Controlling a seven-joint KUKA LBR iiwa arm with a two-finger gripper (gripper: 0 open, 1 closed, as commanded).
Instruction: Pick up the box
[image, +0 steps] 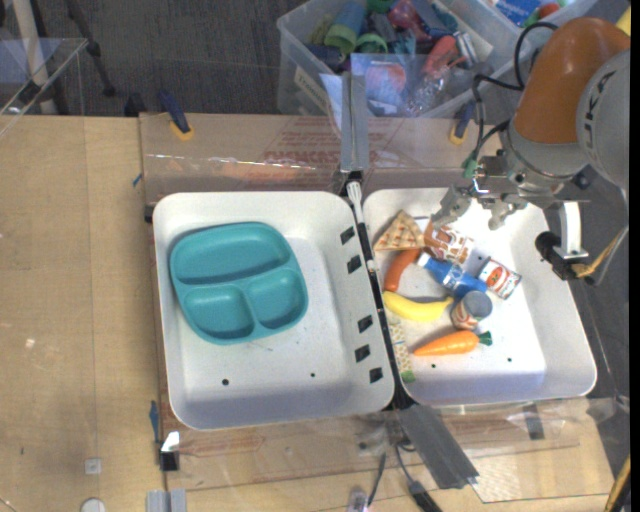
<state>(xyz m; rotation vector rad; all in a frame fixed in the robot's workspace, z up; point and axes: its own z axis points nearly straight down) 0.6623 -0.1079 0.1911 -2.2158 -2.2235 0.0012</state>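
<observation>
Small brown-and-white box (447, 243) lying in the far-left part of the right bin (560, 340), just right of a waffle-patterned wedge (399, 234) and touching a blue bottle (448, 273). Close by on its near side: red sausage (399, 270), banana (417, 307), carrot (446, 344), small can (498, 279) and a round jar (470, 309). Poised over the bin's far edge, above and right of the box, the jaws (478, 208) spread apart, pinching nothing. To the left, a teal divided plate (237, 280) in the left bin (330, 380). Beyond, on the counter (70, 300), a clear tub of toys (400, 40).
</observation>
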